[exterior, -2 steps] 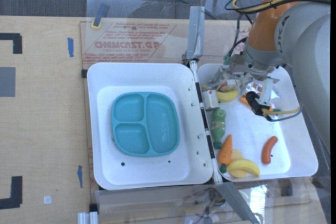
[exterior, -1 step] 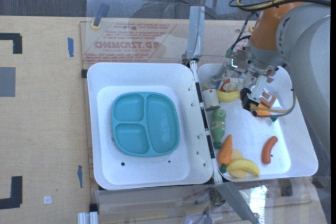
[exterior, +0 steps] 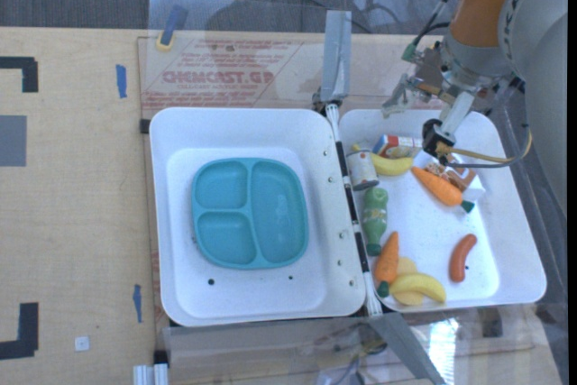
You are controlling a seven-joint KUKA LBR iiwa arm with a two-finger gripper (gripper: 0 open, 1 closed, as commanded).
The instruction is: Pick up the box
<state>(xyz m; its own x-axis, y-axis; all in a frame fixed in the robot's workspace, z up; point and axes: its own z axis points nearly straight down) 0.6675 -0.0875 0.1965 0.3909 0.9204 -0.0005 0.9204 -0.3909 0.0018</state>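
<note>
A small red, white and blue box (exterior: 394, 142) lies near the back of the right bin (exterior: 514, 230), just behind a banana (exterior: 393, 164). A second pale box with red print (exterior: 462, 178) lies partly under a carrot (exterior: 436, 185) to its right. My gripper (exterior: 407, 95) hangs over the bin's back rim, above and slightly behind the small box. I see nothing held in it.
The right bin also holds a white can (exterior: 361, 167), a green bottle (exterior: 374, 214), a second carrot (exterior: 388, 257), another banana (exterior: 420, 288) and a red sausage (exterior: 462, 257). A teal divided plate (exterior: 250, 213) sits in the left bin (exterior: 171, 194).
</note>
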